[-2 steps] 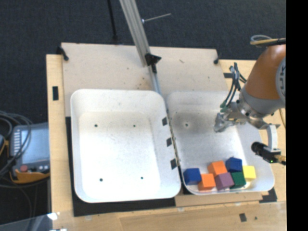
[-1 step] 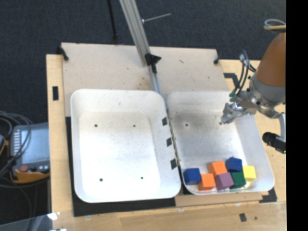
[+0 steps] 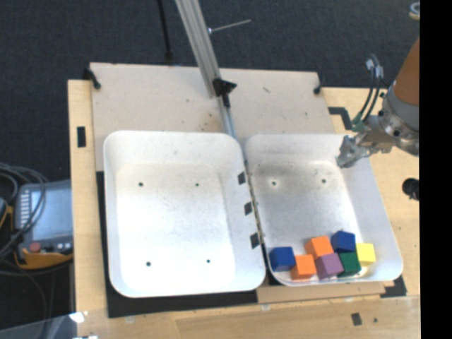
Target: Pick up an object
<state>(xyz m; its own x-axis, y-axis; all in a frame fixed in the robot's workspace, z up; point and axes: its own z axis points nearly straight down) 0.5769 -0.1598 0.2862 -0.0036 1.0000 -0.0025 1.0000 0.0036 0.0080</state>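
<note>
Arm: it enters from the right edge, cut off there, with only part of the orange band and the grey wrist showing.
Gripper: it sits over the far right rim of the right bin; whether anything is between its fingers cannot be told, since it is small and blurred.
Cables: dark loops rise from the wrist, partly lost against the floor.
Blocks: seven crowd the near right corner of the right bin, well apart from the gripper.
Blue block: leftmost, slightly apart from the rest.
Orange blocks: one near the front, one just behind it.
Purple block: touching the front orange one.
Green block: right of the purple, partly hidden.
Dark blue block: behind the green (its base is hidden).
Yellow block: farthest right, beside the wall.
Left bin: white, speckled with dark marks.
Metal post: slants up from between the bins, cut off at the top edge.
</note>
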